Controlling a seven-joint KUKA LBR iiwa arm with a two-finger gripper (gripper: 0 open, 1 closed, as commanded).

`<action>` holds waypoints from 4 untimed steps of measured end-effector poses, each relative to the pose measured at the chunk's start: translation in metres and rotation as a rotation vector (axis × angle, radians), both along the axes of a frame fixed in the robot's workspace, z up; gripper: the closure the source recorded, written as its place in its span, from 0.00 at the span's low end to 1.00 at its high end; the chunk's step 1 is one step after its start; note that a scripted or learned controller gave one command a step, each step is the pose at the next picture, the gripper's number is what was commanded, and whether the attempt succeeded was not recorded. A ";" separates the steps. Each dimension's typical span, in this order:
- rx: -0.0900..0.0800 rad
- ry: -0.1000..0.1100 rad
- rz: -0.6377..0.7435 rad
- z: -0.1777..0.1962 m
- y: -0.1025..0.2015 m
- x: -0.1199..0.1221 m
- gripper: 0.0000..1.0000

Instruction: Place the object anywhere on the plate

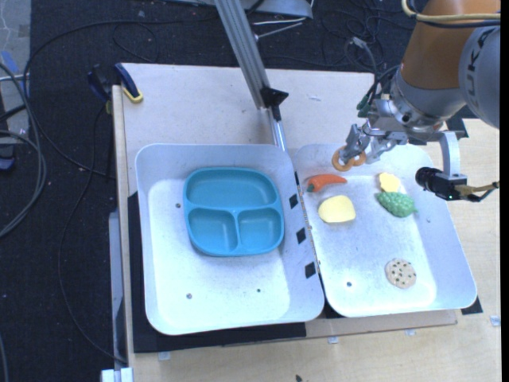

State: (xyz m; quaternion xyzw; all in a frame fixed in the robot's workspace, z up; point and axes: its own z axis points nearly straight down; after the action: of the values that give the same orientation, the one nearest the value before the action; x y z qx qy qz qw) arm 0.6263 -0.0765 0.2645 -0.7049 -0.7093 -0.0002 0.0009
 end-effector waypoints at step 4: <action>-0.001 0.004 0.001 -0.033 0.188 -0.091 1.00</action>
State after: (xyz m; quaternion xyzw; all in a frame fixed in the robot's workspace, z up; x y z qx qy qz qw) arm 0.5357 0.1110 0.2316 -0.7046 -0.7096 0.0014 0.0019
